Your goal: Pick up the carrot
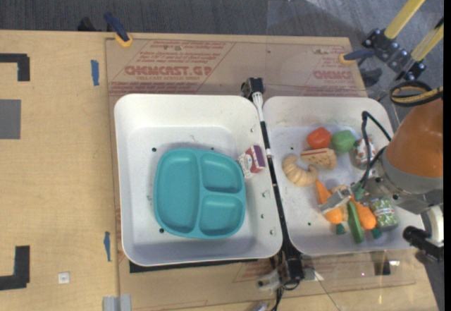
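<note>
The gripper [356, 198] sits low in the right bin [296, 232], down among the cluster of toy food near that bin's near right corner, with the arm [419, 151] and its orange band rising above it at the view's right edge. Whether it is parted or closed cannot be made out, since its metal parts merge with the clutter beneath. The carrot [365, 216] lies directly under and just toward the near side of the gripper, an orange piece touching a green stalk-like item [354, 221] that runs alongside it; its long axis appears to run from upper left to lower right, slanting toward the bin's near right corner. Another orange piece [322, 192] lies just to the left, which could be mistaken for the target. Farther out are a croissant [299, 170], a tomato [318, 137] and a green fruit [343, 140]. The left bin [134, 161] holds a teal divided plate [199, 192]. The coming grasp probably needs closing across the carrot's short width.
</note>
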Controlling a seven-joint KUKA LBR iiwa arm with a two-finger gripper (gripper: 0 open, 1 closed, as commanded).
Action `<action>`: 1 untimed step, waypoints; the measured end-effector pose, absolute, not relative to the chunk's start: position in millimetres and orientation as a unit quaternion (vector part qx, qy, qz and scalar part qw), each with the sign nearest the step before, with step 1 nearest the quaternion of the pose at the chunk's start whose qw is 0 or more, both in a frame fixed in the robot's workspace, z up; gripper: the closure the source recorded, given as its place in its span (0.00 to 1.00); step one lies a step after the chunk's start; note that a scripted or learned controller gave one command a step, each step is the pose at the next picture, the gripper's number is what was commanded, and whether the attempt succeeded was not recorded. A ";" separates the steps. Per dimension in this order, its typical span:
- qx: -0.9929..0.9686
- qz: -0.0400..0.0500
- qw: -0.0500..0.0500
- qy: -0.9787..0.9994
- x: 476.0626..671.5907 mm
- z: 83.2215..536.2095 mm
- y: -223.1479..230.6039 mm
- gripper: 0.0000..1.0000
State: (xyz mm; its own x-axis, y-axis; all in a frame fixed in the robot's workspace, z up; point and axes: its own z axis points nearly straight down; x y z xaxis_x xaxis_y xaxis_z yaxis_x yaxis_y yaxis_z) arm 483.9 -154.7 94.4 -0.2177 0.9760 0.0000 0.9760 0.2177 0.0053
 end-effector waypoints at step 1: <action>0.637 0.003 0.005 0.770 484.0 88.5 -98.1 1.00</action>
State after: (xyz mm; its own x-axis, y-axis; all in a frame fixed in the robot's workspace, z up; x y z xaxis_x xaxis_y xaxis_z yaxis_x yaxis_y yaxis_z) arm 484.0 -98.1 88.5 -0.1872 0.9823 -0.0049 0.9823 0.1873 0.0106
